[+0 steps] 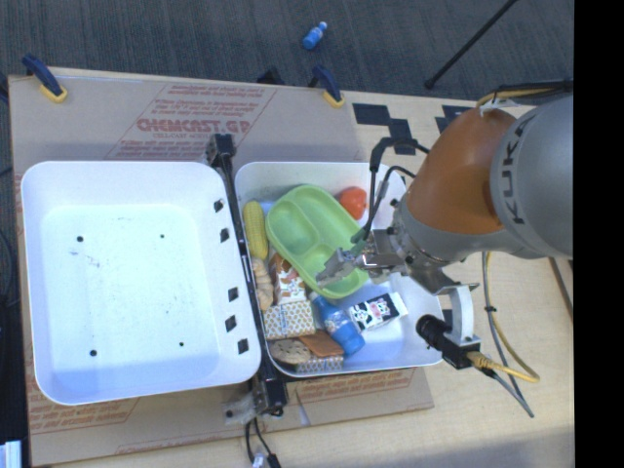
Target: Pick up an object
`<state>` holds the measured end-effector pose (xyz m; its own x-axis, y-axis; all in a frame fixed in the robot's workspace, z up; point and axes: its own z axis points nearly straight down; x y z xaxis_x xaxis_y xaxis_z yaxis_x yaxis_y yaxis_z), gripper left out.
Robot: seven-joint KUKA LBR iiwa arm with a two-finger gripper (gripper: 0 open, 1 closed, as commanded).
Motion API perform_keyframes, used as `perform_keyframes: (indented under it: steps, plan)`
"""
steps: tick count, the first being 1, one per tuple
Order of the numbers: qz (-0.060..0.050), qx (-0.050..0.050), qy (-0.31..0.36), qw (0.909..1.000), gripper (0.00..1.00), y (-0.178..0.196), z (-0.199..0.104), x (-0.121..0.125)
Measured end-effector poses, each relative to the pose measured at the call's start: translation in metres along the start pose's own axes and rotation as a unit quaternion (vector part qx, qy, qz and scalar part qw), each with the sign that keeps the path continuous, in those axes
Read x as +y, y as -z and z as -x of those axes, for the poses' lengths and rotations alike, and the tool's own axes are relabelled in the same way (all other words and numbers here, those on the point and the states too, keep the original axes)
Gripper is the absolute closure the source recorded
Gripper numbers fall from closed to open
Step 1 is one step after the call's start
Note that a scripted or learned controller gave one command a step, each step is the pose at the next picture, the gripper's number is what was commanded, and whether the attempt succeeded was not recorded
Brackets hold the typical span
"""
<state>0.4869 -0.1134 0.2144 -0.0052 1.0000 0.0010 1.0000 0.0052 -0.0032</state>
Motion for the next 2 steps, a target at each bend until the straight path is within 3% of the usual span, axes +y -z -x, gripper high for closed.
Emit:
perform_keyframes:
  steps: [1, 2]
  plan:
    - [0.006, 0.0, 0.001, 1.0, 0.0, -0.1, -0.008, 0.06]
    - [0.006, 0.002, 0.005, 1.0, 1.0, -0.089, -0.012, 0.061]
